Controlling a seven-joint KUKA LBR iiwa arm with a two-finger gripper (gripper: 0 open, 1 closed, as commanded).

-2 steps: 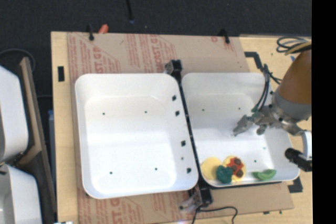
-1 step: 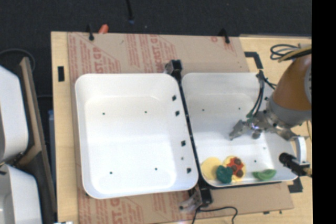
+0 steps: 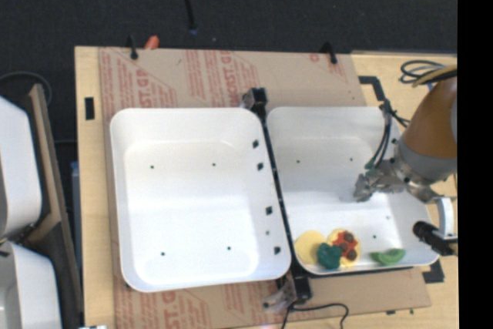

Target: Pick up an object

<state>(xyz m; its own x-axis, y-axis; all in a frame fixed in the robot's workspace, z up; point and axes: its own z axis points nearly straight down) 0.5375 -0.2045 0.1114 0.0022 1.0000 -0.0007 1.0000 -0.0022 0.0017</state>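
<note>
Objects for picking lie bunched along the near edge of the right bin point(image 3: 323, 127), toward its near-right corner: a pale yellow round piece point(image 3: 309, 245) nearest the divider between the bins, a teal-green lump point(image 3: 329, 257) touching it on its near side, a small red and dark toy point(image 3: 344, 242) on a yellow patch just beside that, and a bright green leaf-shaped piece point(image 3: 388, 256) a little apart, closest to the bin's right wall. The rest of that bin's floor is bare white.

The gripper point(image 3: 366, 189) hangs over the right bin's right half, between the bin's middle and its right wall, farther from the near edge than the cluster and apart from every object there. I cannot tell how the fingers stand; they are a small grey blur, and nothing shows between them. Above it the arm's orange band point(image 3: 431, 123) and grey wrist come in from the table's right edge.

The left bin point(image 3: 123, 166) sits touching the right one along a black-clipped seam. Both rest on a brown cardboard sheet point(image 3: 192, 81) on the table.
</note>
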